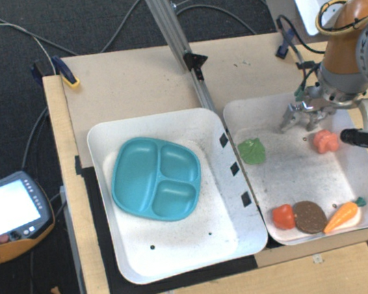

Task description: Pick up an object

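Observation:
The right bin [292, 174] holds a green lumpy piece [251, 151] at its left wall and a pink lumpy piece [324, 142] toward the right. A red tomato-like piece [284, 216], a brown oval disc [309, 216] and an orange carrot [342, 216] lie along its front edge. My gripper [297, 120] hangs over the bin's back right part, just up and left of the pink piece and apart from it. Its fingers are spread open with nothing between them.
The left bin [138, 254] carries a teal divided plate [156, 178]. A slanted metal pole [176, 33] rises behind the bins. A black part [363, 138] juts over the right bin's right rim. A handheld pendant [8, 216] lies off the bench at left.

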Controlling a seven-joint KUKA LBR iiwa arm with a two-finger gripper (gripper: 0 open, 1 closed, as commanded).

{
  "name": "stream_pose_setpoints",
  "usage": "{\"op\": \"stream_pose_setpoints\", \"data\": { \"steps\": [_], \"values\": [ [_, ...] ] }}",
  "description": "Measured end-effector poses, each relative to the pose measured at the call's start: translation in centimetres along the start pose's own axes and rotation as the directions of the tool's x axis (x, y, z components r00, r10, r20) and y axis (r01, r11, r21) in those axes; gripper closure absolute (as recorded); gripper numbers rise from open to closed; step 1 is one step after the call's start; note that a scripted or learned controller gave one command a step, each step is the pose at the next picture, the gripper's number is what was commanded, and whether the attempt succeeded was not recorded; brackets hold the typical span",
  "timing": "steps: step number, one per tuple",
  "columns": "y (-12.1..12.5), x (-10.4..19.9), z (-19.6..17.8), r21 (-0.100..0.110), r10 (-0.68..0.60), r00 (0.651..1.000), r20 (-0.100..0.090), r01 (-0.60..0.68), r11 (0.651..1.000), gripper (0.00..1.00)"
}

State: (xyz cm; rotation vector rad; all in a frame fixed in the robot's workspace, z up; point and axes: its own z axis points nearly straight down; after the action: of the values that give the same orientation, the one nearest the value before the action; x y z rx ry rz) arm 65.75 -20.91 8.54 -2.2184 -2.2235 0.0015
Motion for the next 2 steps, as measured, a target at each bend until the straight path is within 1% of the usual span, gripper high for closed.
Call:
{"op": "stream_pose_setpoints", "data": {
  "steps": [1, 2],
  "values": [
    [0.1, 0.0, -1.3, -0.004, -0.001, 1.0, 0.002, 0.001, 1.0, 1.0],
    [-0.5, 0.1, -6.1, -0.007, 0.002, 1.0, 0.001, -0.002, 1.0, 1.0]
  ]
}}
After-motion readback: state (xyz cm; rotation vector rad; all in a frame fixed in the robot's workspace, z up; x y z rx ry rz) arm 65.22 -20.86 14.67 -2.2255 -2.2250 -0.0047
